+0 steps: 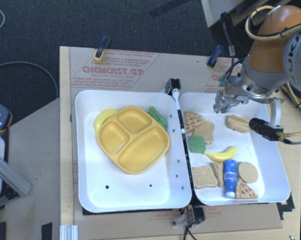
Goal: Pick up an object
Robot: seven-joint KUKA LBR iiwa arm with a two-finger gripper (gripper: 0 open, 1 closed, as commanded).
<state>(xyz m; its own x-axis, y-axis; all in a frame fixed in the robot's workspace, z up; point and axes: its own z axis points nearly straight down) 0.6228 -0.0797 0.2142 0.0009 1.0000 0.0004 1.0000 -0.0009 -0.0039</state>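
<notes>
While my arm reaches in from the upper right of the frame, my gripper (225, 104) hangs over the top edge of the right bin (282, 183); whether it is open or closed I cannot tell, and nothing shows in its grasp.

Right bin, candidate objects: a tan bread-roll shape (238, 123) lies just right of the gripper, near the bin's upper middle. A waffle piece (192, 121) and a toast-coloured slice (205, 131) sit at upper left, a green broccoli-like piece (197, 143) below them. A yellow banana (221, 154), curved, lies centre. A blue bottle (229, 177) with white cap stands lower centre, between a bread slice (204, 177) and a round cracker (248, 172).

Left bin (85, 139): a yellow three-compartment tray (133, 139), tilted, centre frame, covering a green item (157, 116).
</notes>
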